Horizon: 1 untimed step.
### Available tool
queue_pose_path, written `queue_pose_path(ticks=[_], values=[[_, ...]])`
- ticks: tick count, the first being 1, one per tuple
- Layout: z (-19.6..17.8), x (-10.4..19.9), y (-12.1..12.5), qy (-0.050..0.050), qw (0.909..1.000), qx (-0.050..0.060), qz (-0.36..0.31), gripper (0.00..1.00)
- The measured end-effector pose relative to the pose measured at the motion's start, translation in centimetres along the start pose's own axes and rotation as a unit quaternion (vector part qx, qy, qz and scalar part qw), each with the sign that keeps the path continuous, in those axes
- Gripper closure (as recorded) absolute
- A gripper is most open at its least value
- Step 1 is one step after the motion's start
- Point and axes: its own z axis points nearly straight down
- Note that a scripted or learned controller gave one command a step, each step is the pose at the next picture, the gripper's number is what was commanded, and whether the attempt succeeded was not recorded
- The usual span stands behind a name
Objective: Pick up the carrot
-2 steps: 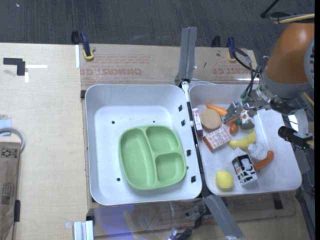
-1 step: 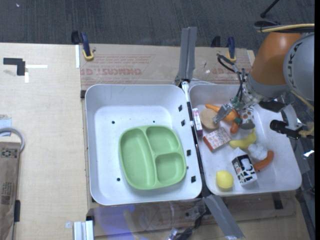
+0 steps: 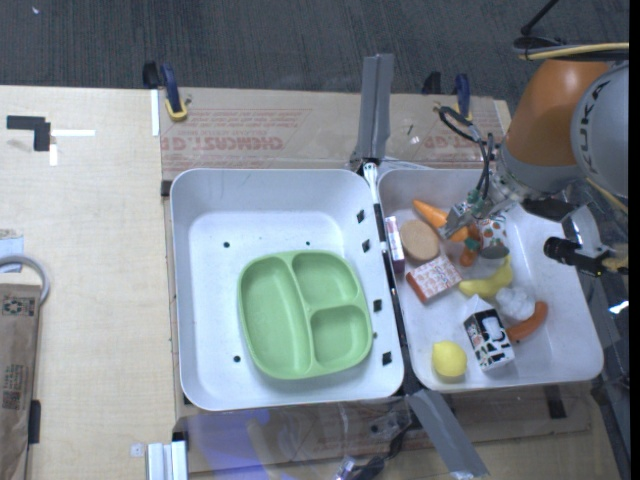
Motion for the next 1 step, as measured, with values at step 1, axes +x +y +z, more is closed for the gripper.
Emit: queue_pose_path(ticks=[1], values=[[-7.6, 4.67, 4.24, 0.002, 0.9837, 0.005, 0.18, 1.0]])
